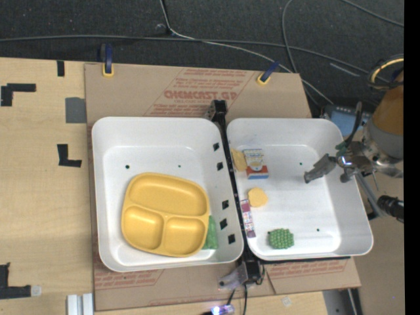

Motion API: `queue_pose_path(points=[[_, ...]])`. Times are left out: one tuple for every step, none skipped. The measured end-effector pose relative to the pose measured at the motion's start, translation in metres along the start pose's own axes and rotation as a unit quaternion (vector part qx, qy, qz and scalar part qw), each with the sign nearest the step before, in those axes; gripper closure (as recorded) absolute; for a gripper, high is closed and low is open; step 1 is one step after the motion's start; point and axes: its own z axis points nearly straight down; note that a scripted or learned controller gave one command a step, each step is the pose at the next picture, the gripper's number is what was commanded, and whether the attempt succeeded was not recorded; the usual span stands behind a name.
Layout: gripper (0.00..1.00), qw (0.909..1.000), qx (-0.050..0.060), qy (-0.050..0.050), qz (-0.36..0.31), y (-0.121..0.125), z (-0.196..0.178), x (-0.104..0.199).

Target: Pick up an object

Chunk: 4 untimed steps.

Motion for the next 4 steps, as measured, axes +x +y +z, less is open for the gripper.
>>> queue_pose_path(points=[[0.0,1.0,0.002,0.0,0.0,-0.009,0.056,0.006],[0.0,1.0,-0.001,-0.001,0.0,-0.008,0.119,0.006],[0.0,1.0,-0.002,-0.001,0.0,-0.007,0.118,0.006],[1.0,1.0,-0.003,-0.002,0.0,-0.007,0.107,0.006]])
